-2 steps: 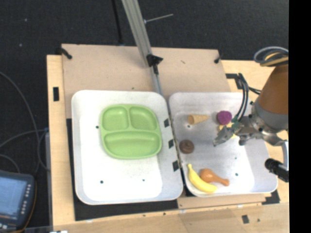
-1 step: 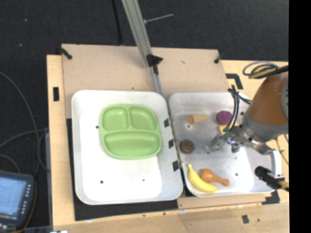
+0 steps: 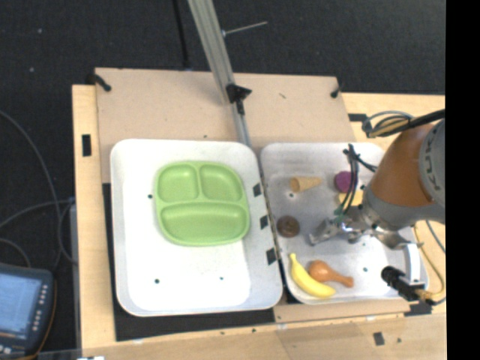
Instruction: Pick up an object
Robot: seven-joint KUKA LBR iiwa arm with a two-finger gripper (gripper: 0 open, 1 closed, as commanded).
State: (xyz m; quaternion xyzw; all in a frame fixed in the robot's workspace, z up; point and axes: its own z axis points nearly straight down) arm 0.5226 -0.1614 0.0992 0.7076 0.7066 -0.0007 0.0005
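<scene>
Lying along the right bin (image 3: pixel 271 172) front wall, banana (image 3: pixel 306 278) runs upper-left to lower-right; gripper (image 3: pixel 319 236) finger state cannot be determined.

The arm (image 3: pixel 405 182) was cut off at the right, so only its orange band and part of the grey body showed, and it covered the right portion of the right bin (image 3: pixel 300 156). The gripper (image 3: pixel 324 235) was small and blurred against the bin floor, and whether its fingers were parted could not be made out. The purple object (image 3: pixel 343 179) was partly hidden behind cables and the arm, its shape unclear. The round brown object (image 3: pixel 288 226) was too small to identify. A dark device (image 3: pixel 22 310) at lower left was clipped by the picture's edge.
</scene>
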